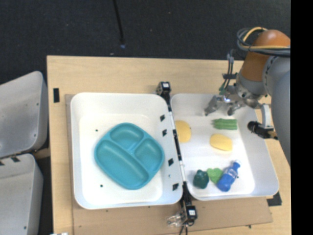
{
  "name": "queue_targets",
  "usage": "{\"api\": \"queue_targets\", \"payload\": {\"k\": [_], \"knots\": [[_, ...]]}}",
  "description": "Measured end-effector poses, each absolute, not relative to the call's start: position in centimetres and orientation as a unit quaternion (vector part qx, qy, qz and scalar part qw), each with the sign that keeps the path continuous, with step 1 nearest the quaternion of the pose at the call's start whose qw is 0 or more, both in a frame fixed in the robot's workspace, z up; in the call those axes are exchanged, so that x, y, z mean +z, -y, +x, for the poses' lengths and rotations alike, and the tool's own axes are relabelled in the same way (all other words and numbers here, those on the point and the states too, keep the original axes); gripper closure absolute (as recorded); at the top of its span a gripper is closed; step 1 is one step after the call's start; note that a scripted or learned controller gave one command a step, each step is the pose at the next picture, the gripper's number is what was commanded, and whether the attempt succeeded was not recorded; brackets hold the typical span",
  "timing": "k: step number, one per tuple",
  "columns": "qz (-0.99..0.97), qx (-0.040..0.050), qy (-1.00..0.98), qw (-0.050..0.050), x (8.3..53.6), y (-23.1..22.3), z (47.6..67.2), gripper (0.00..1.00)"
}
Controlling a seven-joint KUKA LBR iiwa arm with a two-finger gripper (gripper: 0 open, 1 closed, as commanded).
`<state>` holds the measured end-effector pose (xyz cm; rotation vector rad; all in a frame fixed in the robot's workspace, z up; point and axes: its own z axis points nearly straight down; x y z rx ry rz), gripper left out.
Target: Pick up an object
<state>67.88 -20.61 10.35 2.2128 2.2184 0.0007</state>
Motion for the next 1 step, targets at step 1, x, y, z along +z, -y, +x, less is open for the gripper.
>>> {"api": "queue_targets", "payload": {"k": [1], "knots": [[0.706, -0.0002, -0.708, 0.005, 11.41, 20.69, 67.87, 1.00]]}}
